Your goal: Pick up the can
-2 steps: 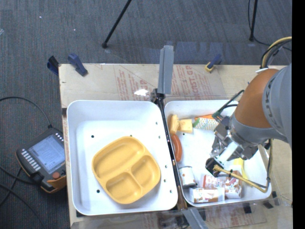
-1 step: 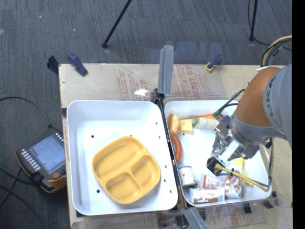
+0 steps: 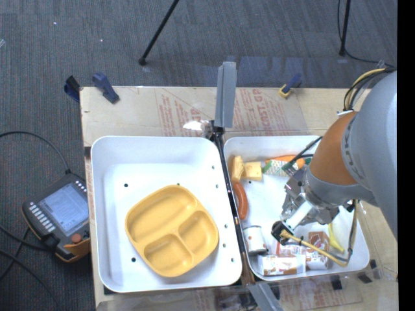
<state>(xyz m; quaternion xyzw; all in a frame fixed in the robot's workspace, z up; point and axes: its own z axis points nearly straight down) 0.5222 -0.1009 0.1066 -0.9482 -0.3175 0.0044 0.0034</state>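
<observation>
The can (image 3: 255,240) is a small silver cylinder with a dark end, resting in the right bin (image 3: 360,256) close to the bin's left wall and front edge. My gripper (image 3: 292,207) hangs over the middle of that bin, to the right of the can and a little behind it, apart from it. The arm's grey and orange wrist covers the bin's right part. Nothing shows between can and gripper but bare white floor.
A white and red carton (image 3: 283,264) lies at the front edge right of the can, beside a red-and-white packet (image 3: 318,243). Yellow wedge pieces (image 3: 244,169) and an orange disc (image 3: 240,199) sit further back. The left bin (image 3: 110,173) holds a yellow divided plate (image 3: 171,229).
</observation>
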